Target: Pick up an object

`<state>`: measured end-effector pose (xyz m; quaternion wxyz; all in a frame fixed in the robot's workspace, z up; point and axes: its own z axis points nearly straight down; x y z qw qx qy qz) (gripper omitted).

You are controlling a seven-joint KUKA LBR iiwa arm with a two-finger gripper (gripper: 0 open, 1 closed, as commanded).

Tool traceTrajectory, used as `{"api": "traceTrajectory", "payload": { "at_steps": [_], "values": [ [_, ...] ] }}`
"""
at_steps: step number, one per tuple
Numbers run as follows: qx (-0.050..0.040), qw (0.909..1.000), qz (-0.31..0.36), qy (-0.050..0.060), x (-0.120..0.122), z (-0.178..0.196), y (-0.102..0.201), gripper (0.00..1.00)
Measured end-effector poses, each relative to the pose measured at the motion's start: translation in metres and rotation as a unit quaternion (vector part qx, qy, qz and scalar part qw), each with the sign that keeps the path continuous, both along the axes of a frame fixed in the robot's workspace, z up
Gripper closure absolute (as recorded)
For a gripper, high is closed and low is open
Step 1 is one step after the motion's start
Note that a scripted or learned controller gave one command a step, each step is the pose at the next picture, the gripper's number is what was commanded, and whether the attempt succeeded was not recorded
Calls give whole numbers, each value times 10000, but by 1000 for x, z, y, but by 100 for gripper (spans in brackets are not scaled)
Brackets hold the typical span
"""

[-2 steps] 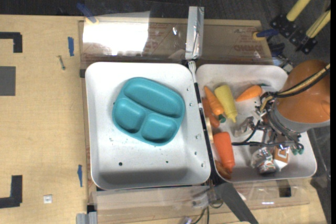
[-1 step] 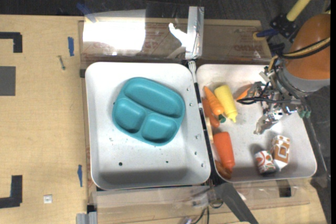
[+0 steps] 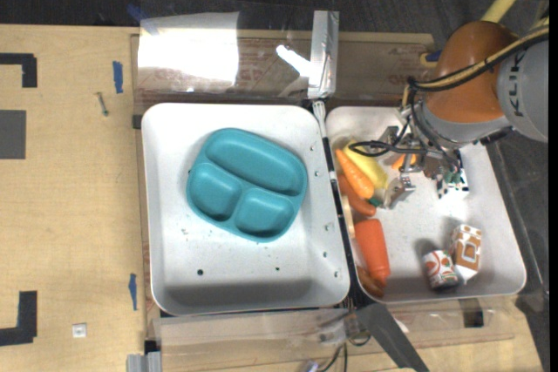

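In the right bin [image 3: 501,226], nearest the camera, a small patterned carton [image 3: 468,250] and can [image 3: 438,267] are seen beside an orange carrot-like toy [image 3: 373,246]. Farther back, the hand [image 3: 403,179] is poised over a yellow and orange toy cluster [image 3: 359,174]; its opening cannot be told. A teal divided tray [image 3: 247,182] is held by the left bin [image 3: 166,213].

robot lab | KUKA arm [image 3: 488,74] | plywood bench [image 3: 61,187] w/ white bins [image 3: 166,135]
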<state>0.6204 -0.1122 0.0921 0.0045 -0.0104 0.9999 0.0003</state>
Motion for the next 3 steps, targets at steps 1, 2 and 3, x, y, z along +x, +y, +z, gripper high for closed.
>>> {"api": "traceTrajectory", "payload": {
  "at_steps": [1, 2, 3],
  "values": [
    [-29, 10000, -10, -68, 3, 14, -3, 100],
    [-1, 9999, 141, -43, 20, 114, 50, 100],
    [6, 9991, -413, -16, 48, 175, 81, 100]
  ]
}}
